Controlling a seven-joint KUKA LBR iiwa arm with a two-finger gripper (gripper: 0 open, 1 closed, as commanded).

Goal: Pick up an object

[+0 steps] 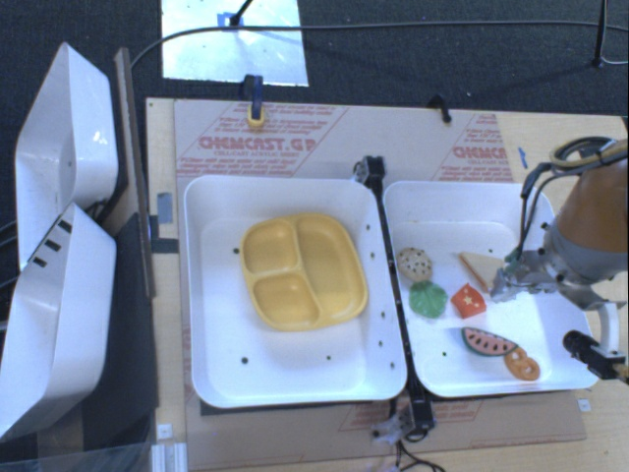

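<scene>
Arm: the grey arm (590, 229) with the orange band comes in from the right, over the right bin (447, 205).
Pincer: the pincer (511, 281) hangs low in the right bin, just beside the tan wedge (479, 267). It is too blurry to tell how it stands.
Toys in the right bin: a spotted cookie (414, 263), a green leafy thing (428, 299), a red block (468, 301), a watermelon slice (488, 342) and an orange pretzel (522, 365).
In the way: the red block and the tan wedge sit close by the pincer.
Hard to see: the arm covers the right side of the right bin.
Which way: the watermelon slice lies flat, long side running left to right. The tan wedge points to the left.
Left bin: the left bin (221, 362) holds a yellow tray (303, 269) with three parts.
Bench: the bench (324, 141) is brown board with red letters.
</scene>
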